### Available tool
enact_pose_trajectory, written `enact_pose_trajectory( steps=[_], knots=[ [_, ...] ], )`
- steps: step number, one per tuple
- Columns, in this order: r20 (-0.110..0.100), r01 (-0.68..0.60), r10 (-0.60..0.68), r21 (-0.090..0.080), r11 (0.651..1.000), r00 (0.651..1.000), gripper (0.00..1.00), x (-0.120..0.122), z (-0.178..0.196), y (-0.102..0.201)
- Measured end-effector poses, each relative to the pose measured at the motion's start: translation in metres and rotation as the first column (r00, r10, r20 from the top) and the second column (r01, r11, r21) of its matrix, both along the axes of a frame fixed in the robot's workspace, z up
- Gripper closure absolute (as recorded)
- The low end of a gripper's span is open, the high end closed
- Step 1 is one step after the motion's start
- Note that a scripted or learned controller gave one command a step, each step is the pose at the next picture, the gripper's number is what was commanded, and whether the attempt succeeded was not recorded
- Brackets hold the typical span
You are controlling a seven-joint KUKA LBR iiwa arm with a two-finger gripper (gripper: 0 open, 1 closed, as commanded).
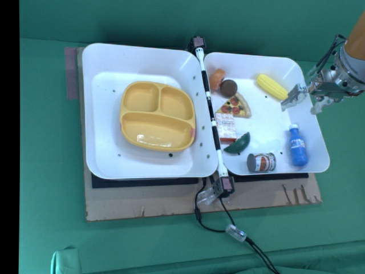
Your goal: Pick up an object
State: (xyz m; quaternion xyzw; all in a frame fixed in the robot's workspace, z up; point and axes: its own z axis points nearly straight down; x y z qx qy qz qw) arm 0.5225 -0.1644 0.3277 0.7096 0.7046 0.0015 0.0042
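Observation:
The right bin [268,138] holds a yellow corn cob [271,87], a pizza slice [236,106], a brown round piece [228,87], an orange piece [217,79], a red-and-white packet [226,128], a green pepper [238,143], a tin can [261,162] and a blue bottle [296,146]. My gripper [304,101] hovers over the bin's right rim, just right of the corn and above the bottle. Its fingers are spread apart with nothing between them.
The left bin [102,153] carries a yellow divided plate [158,116]. A divider bar [207,104] runs between the bins, with a cable [228,224] trailing off the front. Both bins rest on a cardboard base [142,201] on green cloth.

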Motion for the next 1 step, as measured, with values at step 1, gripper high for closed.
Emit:
enact_pose_trajectory(
  steps=[1],
  knots=[
    [0.011,0.001,-0.001,-0.004,1.0,1.0,0.0,0.0141,-0.1393,0.0416]
  ],
)
